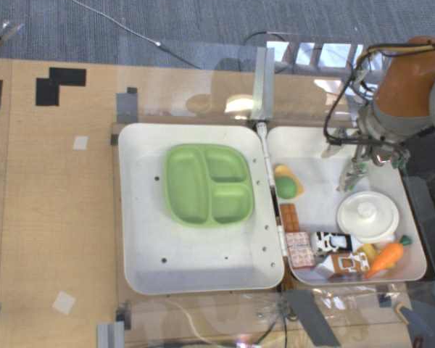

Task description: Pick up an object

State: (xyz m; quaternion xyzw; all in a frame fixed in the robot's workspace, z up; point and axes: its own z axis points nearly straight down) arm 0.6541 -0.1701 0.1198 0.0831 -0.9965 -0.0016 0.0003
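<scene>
My gripper [353, 175] hangs over the back of the right bin [312, 158], below the orange wrist band [413, 78]. It sits just above and behind a white round bowl [367, 216] and holds nothing that I can see. A green and yellow toy [285, 183] lies at the bin's left wall. Along the front lie a brown chocolate bar [288, 217], a red patterned packet [299, 249], a black-and-white piece [332, 241], a brown box [346, 264] and an orange carrot [386, 258].
The left bin [145, 252] holds a green divided plate [208, 183]. A metal divider post [263, 85] stands between the two bins at the back. Cables loop beside the wrist. Bare bin floor [312, 194] lies between the toy and the bowl.
</scene>
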